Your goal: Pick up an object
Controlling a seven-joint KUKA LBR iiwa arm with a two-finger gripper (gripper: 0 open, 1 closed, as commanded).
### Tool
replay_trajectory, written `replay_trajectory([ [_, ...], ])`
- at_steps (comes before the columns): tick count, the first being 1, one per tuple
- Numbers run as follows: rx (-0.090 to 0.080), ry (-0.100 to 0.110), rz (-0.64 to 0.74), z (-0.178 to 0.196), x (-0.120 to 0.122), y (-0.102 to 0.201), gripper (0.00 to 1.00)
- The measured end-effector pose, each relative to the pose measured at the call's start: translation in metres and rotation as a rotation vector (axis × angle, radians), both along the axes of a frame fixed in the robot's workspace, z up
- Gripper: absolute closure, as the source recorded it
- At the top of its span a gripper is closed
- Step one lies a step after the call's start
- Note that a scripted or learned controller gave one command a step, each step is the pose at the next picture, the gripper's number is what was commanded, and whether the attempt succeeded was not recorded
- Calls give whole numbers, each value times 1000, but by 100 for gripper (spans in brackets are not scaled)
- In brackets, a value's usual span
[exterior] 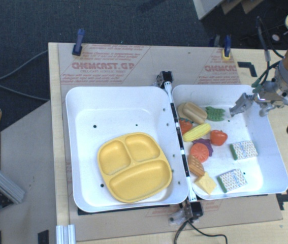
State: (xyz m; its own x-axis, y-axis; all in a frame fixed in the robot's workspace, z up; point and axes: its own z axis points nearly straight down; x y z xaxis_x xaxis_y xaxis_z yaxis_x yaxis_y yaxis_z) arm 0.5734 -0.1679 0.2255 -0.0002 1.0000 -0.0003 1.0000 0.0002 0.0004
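Toys crowd the right bin point(273, 151), in the right half of the frame: a hot dog point(192, 112) at the upper left of the pile, a green piece point(215, 114) just beside it, a corn cob point(196, 132) below, a tomato point(218, 136) to its right, a red-and-purple piece point(201, 150) under those, an orange wedge point(195, 165) and a cheese block point(205, 183) toward the lower edge. Two small packets lie apart from the pile, one point(243, 150) at mid-right and one point(232, 180) lower down.

The gripper point(241, 106) hangs at the upper right of the frame, above the bin's upper part, near the green piece and touching nothing. Whether it is released or clenched cannot be told from this slant; nothing is seen held in it.

The left bin point(77, 136) holds a yellow divided tray point(133, 165).

All these pieces look like light plastic play food, stiff and smooth, so they would probably slip or roll under a poor pinch. The corn cob and hot dog seem best taken across their short width at mid-length. The tomato is round and likely to squirt out. The flat packets lie low against the floor and would be hard to get under. The green piece, being nearest and at the pile's edge, looks the easiest first target, taken across its narrow sides.
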Motion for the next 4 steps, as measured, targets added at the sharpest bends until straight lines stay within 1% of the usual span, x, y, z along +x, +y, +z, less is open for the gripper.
replay_trajectory([
  [1, 5, 11, 3, -102, -20, 60, 0],
  [2, -1, -3, -1, -86, -17, 56, 100],
  [3, -4, -5, -3, -38, -16, 13, 100],
  [4, -1, -1, -1, -41, -16, 15, 0],
])
